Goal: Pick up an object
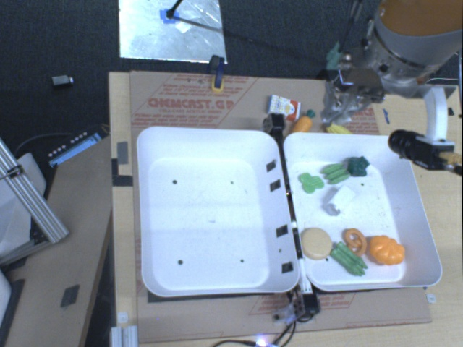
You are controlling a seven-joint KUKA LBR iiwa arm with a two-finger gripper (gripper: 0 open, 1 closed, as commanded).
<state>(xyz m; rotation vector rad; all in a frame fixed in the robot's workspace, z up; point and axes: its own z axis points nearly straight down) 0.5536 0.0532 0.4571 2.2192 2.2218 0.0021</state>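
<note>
My gripper (341, 114) hangs over the back rim of the right bin (419, 215), near its left corner. A small yellow piece (337, 129) lies just under it on the rim, and an orange carrot (302, 123) sits to its left outside the bin. Inside the right bin lie a flat green piece (311, 183), a green pod (335, 170), a dark green broccoli (357, 166), a white block (338, 199), a tan round biscuit (316, 243), a pretzel (354, 238), an orange pumpkin (385, 249) and another green pod (349, 259).
The left bin (210, 208) adjoins the right one along a hinge with black clips (278, 208). A red-and-white box (283, 106) and a yellow-blue clamp (216, 74) stand behind the bins. A black device (416, 147) juts in at the right.
</note>
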